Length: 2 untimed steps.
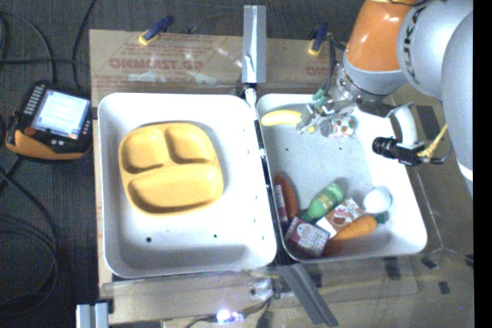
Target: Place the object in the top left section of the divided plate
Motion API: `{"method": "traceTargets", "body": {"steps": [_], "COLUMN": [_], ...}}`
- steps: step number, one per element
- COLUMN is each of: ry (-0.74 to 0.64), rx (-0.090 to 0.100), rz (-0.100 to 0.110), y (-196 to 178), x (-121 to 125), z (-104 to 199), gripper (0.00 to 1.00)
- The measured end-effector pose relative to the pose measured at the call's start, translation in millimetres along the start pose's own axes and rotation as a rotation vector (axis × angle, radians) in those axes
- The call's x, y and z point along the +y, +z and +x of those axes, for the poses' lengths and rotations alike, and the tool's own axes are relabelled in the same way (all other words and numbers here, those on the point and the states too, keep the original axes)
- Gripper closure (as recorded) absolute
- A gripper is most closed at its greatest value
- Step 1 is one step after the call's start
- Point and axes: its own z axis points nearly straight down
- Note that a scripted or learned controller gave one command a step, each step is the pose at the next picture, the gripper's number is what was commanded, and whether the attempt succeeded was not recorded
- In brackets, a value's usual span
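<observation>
In the left white bin (108, 226) a yellow divided plate (172, 165) lies flat, a smooth moulded plastic tray with rounded corners: two small sections along its far edge and one wide section nearer the camera. All three look bare, so the top left section is ready to receive something. In the right white bin (407, 238) the gripper (329, 116) hangs at the far end, beneath the arm's orange band, beside a pale yellow banana-shaped toy (280, 118). Whether its fingers are apart or together cannot be told; small bright bits cluster there, too blurred to name. Which object is meant is unclear. Heaped at the near end are a green bottle (324, 200), an orange carrot (355, 228), a white egg-like ball (377, 200), a dark red packet (308, 237) and a reddish sausage (282, 198).
</observation>
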Motion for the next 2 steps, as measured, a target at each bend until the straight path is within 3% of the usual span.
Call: {"method": "traceTargets", "body": {"steps": [1,2], "ry": [-0.003,0.111], "rx": [0.005,0.004], "rz": [-0.001,0.0], "y": [-1.4,12.4], "x": [19.8,-62.1], "z": [72.4,5.2], "gripper": [1.0,1.0]}}
